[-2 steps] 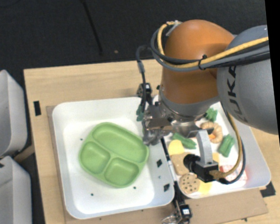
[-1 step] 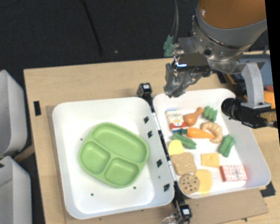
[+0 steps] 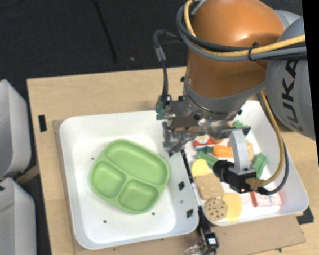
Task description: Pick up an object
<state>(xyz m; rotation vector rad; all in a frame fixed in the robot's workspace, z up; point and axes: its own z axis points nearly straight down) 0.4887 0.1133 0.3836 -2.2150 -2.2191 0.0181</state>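
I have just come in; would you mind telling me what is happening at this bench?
The robot arm reaches in from the right and hangs low over the right bin. That bin holds a heap of toy food, among it a brown cracker and a dotted cookie. The left bin holds a green divided plate. Whether anything has been grasped cannot be told from this view.
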